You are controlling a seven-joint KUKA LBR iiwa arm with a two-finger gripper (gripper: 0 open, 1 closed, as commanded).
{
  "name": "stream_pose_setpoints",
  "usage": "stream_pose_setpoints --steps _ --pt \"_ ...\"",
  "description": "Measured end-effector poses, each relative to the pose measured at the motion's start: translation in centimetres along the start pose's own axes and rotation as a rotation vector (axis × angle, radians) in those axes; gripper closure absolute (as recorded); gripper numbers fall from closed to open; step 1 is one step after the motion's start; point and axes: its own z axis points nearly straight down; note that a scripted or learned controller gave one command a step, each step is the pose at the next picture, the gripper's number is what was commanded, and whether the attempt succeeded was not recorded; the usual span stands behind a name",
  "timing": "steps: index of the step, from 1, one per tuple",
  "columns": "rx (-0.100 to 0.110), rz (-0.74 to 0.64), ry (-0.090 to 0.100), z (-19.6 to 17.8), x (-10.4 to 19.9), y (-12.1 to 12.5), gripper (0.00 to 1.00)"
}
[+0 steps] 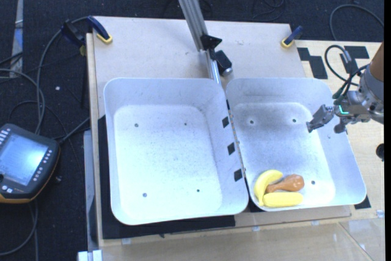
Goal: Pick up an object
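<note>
Hovering over the right rim of the right bin (342, 150), the gripper (327, 117) carries nothing, and whether it is apart or together I cannot tell at this size, so the step in hand looks like the approach before any grasp. Next it would need to travel toward the bin's near corner and descend onto the cluster there: a curved yellow banana (265, 183), a yellow block (282, 199) and an orange-brown piece (291, 182), all touching one another. That crowding, plus the bin wall close beside them, could spoil a clean grip; the left bin (116, 131) and the pendant (24, 162) off the surface (153, 46) sit well clear.
</note>
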Motion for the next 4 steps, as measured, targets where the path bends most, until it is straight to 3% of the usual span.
stream_pose_setpoints --steps 1,4 --pt "0.0 0.0 0.0 0.0 0.0 0.0 0.0" --pt "0.002 0.0 0.001 14.9 -0.1 -0.2 0.0"
